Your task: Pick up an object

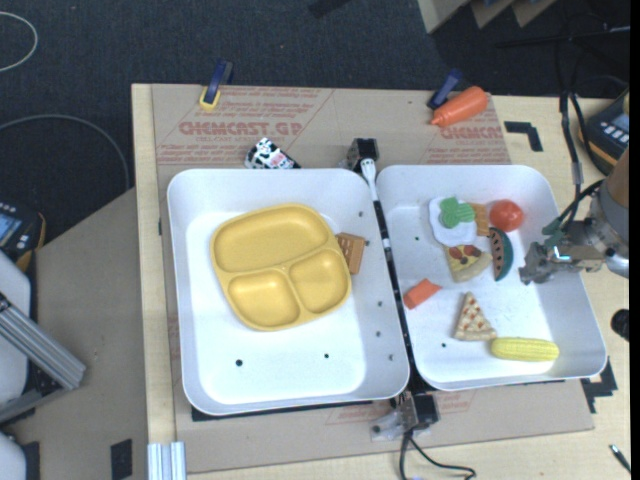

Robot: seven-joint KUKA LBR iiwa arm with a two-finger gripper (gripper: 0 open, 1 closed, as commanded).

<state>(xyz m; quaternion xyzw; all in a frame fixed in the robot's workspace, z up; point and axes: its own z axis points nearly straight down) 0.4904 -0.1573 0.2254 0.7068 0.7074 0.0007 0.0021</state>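
A: Arm (612, 230) cut off by the right edge, just the wrist end poking in. Tool (535, 266) too small and dark to read.

B: Same with the brown piece (351, 252), half tucked under the yellow plate (278, 264). Tiny black-and-white thing (268, 154) behind the left bin (200, 298), too small to identify.

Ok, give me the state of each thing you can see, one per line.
Yellow plate: upright in the left bin, compartments bare.
Corn: lying flat in the right bin.
Pizza slice: lying flat.
Gripper: low at the right bin's right edge, holding nothing visible.
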